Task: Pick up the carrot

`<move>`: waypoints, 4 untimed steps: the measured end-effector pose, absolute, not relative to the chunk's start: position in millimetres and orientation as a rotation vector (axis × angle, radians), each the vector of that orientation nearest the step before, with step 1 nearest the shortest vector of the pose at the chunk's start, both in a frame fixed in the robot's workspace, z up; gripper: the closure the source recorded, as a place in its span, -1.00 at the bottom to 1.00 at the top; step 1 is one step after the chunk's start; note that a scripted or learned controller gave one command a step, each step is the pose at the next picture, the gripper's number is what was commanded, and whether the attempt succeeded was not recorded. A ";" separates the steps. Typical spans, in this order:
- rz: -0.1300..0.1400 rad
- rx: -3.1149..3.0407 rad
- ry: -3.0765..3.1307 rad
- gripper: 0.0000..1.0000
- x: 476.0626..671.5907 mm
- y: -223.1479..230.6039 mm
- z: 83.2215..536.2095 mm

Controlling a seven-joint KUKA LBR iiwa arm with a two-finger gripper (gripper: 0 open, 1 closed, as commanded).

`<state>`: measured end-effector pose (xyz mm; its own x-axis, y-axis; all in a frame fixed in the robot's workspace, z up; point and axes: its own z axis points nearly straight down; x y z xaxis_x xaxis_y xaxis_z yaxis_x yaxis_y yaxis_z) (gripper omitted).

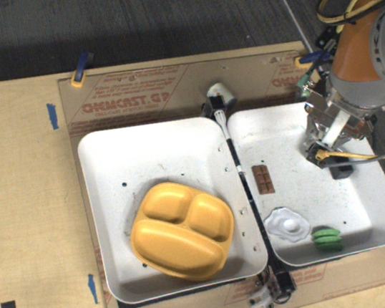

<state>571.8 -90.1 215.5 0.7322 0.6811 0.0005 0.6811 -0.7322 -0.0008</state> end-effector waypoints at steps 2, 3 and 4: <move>0.002 -2.962 -1.047 1.00 579.3 -187.1 242.0; 0.006 -3.119 -0.344 1.00 528.0 -153.8 218.2; 0.001 -3.054 -0.738 1.00 577.9 -216.2 209.1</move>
<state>577.9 -216.2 209.1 0.8896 0.4567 -0.0006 0.4567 -0.8896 0.0000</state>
